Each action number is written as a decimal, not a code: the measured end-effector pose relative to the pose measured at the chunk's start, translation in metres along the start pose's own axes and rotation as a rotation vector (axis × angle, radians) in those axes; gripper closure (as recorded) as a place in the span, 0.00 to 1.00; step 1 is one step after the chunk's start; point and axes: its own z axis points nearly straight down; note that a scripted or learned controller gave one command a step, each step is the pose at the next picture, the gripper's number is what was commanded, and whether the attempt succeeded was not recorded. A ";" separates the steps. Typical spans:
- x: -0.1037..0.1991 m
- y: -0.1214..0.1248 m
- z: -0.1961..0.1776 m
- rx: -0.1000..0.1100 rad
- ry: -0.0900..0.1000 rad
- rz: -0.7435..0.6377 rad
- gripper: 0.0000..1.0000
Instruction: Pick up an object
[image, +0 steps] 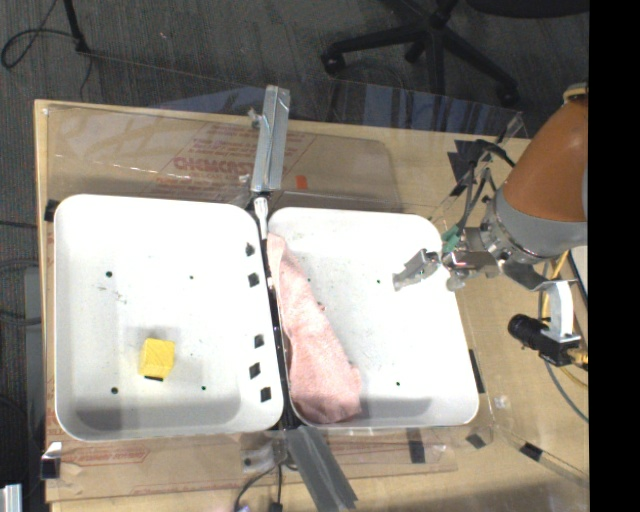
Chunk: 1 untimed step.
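A pink cloth (308, 335) lies along the left side of the right bin (420, 405), stretching from near the divider at the top down to the bin's front wall. A small yellow block (157, 358) rests in the lower left part of the left bin (80, 220). My gripper (412, 270) hangs over the right bin's upper right area, well to the right of the cloth, with nothing seen between its fingers. The grey arm with its orange band (550, 160) comes in from the right.
A metal bar (268, 140) runs from the back of the bench down to the seam between the bins. Cables and a black fitting (535, 335) sit right of the right bin. A clear sheet (160, 150) covers the bench behind the bins.
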 end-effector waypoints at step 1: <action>-0.006 0.015 0.178 -0.004 -0.001 -0.151 0.00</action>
